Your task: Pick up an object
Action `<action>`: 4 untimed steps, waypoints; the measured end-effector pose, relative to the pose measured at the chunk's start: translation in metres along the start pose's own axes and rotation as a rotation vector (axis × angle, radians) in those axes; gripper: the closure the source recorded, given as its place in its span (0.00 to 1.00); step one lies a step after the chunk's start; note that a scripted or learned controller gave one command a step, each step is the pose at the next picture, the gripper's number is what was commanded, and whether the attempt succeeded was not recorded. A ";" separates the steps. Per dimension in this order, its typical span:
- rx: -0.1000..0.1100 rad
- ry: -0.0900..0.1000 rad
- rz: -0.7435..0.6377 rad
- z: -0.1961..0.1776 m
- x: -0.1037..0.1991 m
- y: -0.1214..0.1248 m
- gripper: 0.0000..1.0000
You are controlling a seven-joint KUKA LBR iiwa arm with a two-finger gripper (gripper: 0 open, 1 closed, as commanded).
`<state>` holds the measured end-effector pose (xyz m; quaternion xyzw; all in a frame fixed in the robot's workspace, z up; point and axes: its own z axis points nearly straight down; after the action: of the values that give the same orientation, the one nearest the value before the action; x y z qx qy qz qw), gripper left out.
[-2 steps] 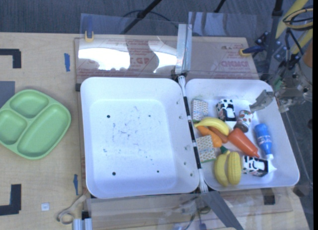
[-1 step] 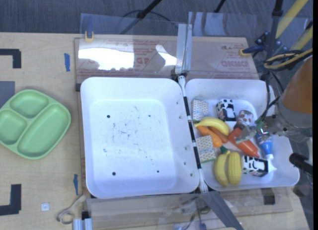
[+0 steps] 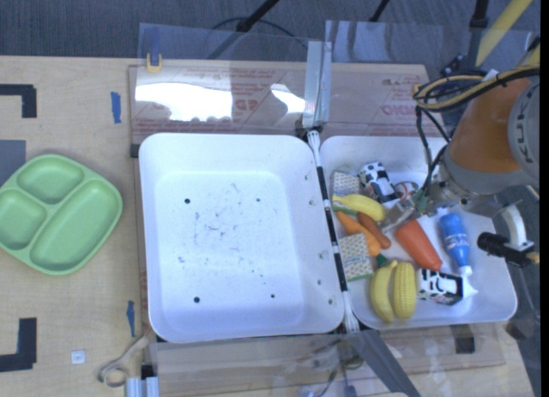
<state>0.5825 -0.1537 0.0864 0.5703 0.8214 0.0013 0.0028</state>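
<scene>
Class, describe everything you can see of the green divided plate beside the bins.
The green plate is pale green, looks like smooth plastic, and has rounded corners and a raised rim. Ridges divide it into three wells: two small ones toward the top and one long one below. It lies flat and slightly rotated on the wooden bench, left of the left bin and apart from it. Nothing sits in it.

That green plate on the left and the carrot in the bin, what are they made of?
The green plate looks like moulded plastic: smooth, one even colour, soft sheen, rounded compartments. The carrot seems to be a plastic toy, uniformly orange and smooth, though rubber is possible.
</scene>
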 end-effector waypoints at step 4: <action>-0.008 -0.004 0.145 -0.012 0.041 -0.028 1.00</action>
<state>0.5424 -0.1250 0.0986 0.6281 0.7781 0.0037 0.0064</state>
